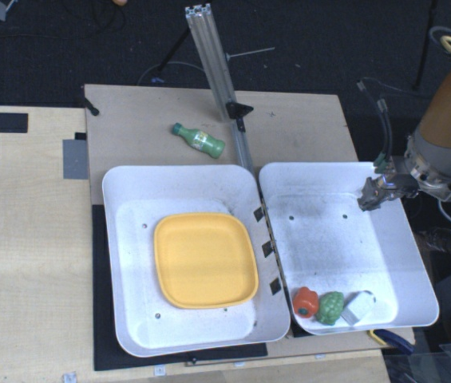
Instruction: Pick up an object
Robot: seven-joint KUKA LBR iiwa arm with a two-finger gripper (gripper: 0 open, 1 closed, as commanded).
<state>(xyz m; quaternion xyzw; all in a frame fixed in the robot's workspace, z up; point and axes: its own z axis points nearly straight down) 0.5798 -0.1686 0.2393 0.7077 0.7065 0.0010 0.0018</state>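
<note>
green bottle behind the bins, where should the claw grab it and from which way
Grip the green bottle across its wider body near the pale label, coming straight down from above. It lies on its side on the bench with open board all around, and its cap end looks too narrow for a sure hold.

Two shallow white bins sit side by side on the table [305, 110], the left bin [121, 190] and the right bin [401, 246] touching along their inner edges, where small black clips [267, 248] show. A slanted aluminium post [213, 54] rises from behind the bins (a black bracket grips it low down). Beyond the table lies dark carpet [321, 22] with loose cables. A light wooden surface [25, 246] with black and grey patches adjoins on the left.
</note>
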